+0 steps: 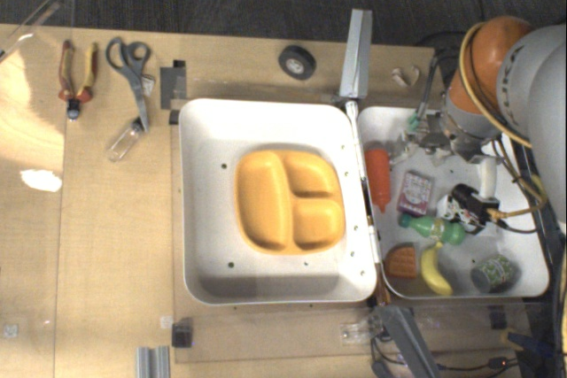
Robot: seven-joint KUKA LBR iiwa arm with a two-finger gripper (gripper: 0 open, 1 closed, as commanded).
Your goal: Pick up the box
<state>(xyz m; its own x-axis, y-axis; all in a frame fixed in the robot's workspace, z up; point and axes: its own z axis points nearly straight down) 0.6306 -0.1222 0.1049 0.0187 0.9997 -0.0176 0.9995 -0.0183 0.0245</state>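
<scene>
The box [415,191] is small and purple-pink with a pale label. It lies flat in the right bin [532,274], left of the bin's middle. My gripper [431,135] hangs over the back part of that bin, behind the box and slightly to its right. It is apart from the box, and nothing shows in it. The grey arm with its orange band [489,57] comes in from the upper right.
Around the box lie an orange-red carrot [378,177] on its left, a green bottle [436,229] just in front, a banana [434,270], an orange round fruit [401,261] and a grey ball [494,273]. The left bin [208,190] holds a yellow divided tray [288,199].
</scene>
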